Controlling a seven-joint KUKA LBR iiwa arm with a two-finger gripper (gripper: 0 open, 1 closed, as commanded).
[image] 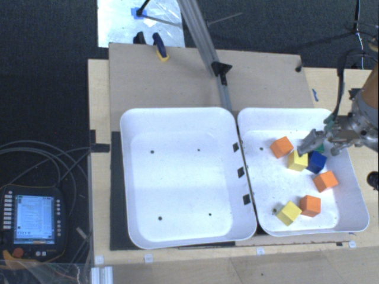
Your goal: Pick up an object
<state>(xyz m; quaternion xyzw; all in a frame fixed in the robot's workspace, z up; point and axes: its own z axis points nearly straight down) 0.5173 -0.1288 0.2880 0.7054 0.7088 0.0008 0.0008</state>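
Observation:
Several blocks lie in the right bin [349,218]. An orange block [282,147] sits at the upper left of the group, with a yellow block [297,161] beside it and a blue block [317,163] to its right. A green block [320,150] peeks out under the gripper. Lower down are an orange block [325,181], another orange block [310,205] and a yellow block [289,212]. My gripper [309,144] reaches in from the right and hovers low over the yellow, blue and green blocks. No block is seen lifted.
The left bin [136,158] lies beside the right one, joined by black clips [241,171]. A slanted metal pole [201,34] crosses the back of the bench. A teach pendant [32,220] and cables lie at the far left.

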